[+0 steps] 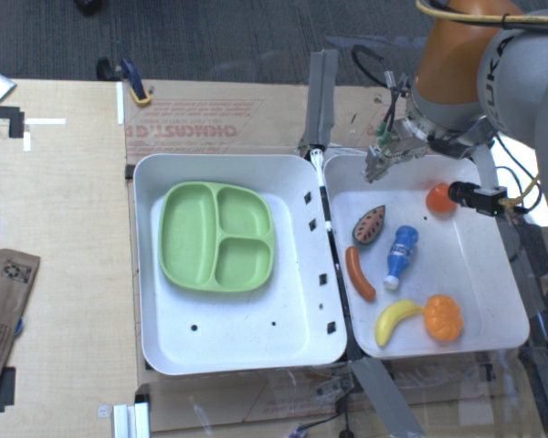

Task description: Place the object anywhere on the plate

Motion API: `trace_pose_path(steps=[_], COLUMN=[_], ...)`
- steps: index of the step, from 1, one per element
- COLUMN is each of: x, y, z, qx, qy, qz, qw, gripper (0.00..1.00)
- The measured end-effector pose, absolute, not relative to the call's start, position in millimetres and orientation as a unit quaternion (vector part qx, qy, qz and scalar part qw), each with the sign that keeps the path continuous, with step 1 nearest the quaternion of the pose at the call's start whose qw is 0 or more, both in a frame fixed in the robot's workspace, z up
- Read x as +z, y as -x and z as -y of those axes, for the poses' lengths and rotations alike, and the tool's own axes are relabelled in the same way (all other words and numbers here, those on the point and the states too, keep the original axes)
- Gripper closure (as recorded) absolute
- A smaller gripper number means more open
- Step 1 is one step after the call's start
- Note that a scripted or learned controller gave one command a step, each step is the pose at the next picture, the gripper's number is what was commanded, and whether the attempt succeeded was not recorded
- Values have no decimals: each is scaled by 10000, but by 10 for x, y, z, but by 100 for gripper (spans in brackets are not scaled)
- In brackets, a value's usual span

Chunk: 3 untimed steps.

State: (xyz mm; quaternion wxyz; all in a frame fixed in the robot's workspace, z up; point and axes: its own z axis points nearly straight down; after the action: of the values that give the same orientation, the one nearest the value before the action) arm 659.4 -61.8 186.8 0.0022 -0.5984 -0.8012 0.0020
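A light green plate point(216, 235) with three compartments lies in the left bin point(242, 331), with nothing on it. The right bin point(479, 272) holds several toy objects: a watermelon slice point(369, 225), a blue bottle point(401, 255), a red sausage point(360, 273), a yellow banana point(395, 321), an orange pumpkin-like fruit point(443, 318) and a small orange ball point(440, 197). My gripper point(380, 165) hangs over the far left corner of the right bin, above and behind the watermelon slice. I see nothing held in it.
A grey upright post point(321, 99) stands behind the divide between the bins. A flat piece of cardboard point(210, 121) lies behind the left bin. A black fitting point(475, 194) sits at the right bin's far right side.
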Motion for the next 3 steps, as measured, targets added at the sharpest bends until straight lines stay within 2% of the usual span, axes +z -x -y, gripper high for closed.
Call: trace_pose_path(steps=[1,2,3], x=[2798,2310,1873], y=[-6548,-6569,-6510], z=[1311,781,88], qx=[19,21,17], qy=[6016,5848,5228], qz=[7988,8112,8524], qw=[5,21,19], gripper=[100,100,100])
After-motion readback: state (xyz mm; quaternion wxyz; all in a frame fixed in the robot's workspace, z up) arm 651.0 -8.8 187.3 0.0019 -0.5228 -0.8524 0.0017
